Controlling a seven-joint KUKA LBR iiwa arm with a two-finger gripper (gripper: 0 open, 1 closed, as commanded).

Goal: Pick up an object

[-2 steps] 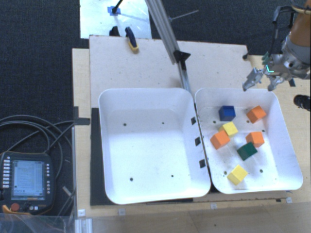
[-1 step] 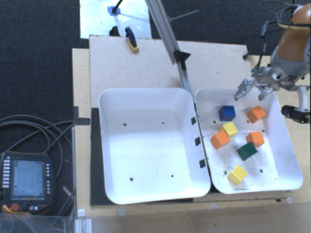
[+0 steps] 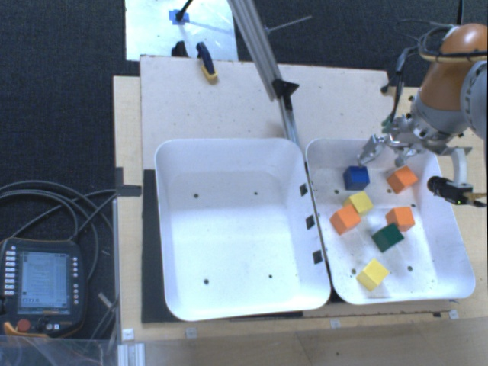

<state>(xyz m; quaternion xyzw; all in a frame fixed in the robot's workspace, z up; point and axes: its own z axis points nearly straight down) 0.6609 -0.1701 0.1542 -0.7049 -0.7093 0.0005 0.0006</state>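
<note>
You have nothing lifted yet — the grey arm [image 3: 450, 82] hangs over the far edge of the right bin [image 3: 450, 261], and its gripper [image 3: 385, 149] holds no block, though whether it stands wide or narrow I cannot tell. All seven blocks lie in that bin; nearest are the blue block [image 3: 355, 177], just below the gripper, and an orange block [image 3: 402, 179] beside it.

Right bin [image 3: 457, 269], as I see it: blue cube [image 3: 356, 178] at 11 o'clock; three orange cubes [image 3: 402, 179] [image 3: 345, 219] [image 3: 400, 218]; two yellow cubes [image 3: 361, 202] [image 3: 373, 274]; green cube [image 3: 387, 237] near centre. All lying loose, apart.
</note>
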